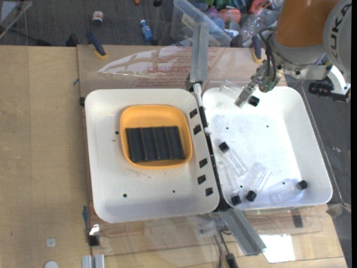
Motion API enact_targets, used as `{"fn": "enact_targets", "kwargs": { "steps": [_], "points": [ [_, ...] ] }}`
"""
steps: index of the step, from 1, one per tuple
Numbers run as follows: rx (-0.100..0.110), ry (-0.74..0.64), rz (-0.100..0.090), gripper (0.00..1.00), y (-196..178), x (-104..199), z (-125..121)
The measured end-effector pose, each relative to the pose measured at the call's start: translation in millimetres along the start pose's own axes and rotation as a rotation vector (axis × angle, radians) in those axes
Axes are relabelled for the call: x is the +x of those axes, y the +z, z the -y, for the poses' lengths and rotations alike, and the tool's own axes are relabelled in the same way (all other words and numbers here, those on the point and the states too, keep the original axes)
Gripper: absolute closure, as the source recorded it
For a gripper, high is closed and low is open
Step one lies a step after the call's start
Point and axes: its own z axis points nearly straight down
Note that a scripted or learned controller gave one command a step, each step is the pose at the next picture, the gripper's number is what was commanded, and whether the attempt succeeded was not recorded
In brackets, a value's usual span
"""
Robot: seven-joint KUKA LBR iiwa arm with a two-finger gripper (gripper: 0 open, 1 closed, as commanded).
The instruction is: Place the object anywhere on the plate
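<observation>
The gripper [252, 94] hangs over the far edge of the right bin [312, 144], just beside the divider side of that bin's back rim. Between its fingers sits what looks like a clear plastic vial with a black cap [254, 100], the cap showing at the lower end; the fingers appear closed narrow around it, though the clear body is hard to make out against the white bin.

The orange plate [129, 119] lies in the left bin [100, 188], and a dark ribbed block [155, 144] covers most of its middle, leaving only the orange rim bare. From the gripper, the plate lies across the divider [202, 144], toward the near-left. The held vial seems tilted, its long axis running roughly from far-right down to near-left, so it already points loosely toward the plate.

Several more clear vials [254, 177] with black caps rest in the right bin, well apart from the gripper, toward that bin's near corner.

By my reading, the carry over the divider to the plate is not yet done.
</observation>
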Motion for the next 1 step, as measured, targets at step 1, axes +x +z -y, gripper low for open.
{"fn": "enact_targets", "kwargs": {
  "steps": [1],
  "points": [
    [0.000, -0.059, 0.000, 1.00, -6.0, 12.3, 3.2]
  ]
}}
